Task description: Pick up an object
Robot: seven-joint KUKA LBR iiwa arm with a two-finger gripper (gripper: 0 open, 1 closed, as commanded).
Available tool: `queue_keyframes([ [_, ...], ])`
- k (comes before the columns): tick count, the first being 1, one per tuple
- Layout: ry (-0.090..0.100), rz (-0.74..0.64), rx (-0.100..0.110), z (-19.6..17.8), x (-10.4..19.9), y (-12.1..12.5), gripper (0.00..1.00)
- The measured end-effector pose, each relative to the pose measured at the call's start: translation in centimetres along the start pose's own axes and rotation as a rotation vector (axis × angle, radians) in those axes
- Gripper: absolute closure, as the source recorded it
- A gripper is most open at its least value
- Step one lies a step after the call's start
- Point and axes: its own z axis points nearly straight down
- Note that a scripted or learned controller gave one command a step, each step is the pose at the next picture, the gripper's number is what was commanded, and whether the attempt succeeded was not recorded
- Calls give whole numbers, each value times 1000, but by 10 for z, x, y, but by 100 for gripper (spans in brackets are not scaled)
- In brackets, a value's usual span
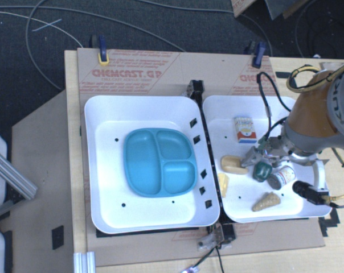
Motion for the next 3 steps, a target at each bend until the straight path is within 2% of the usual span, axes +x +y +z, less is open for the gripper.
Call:
queue_keyframes([
  [1, -1, 0, -5, -14, 0, 1, 100],
  [3, -4, -2, -11, -130, 5, 0, 100],
])
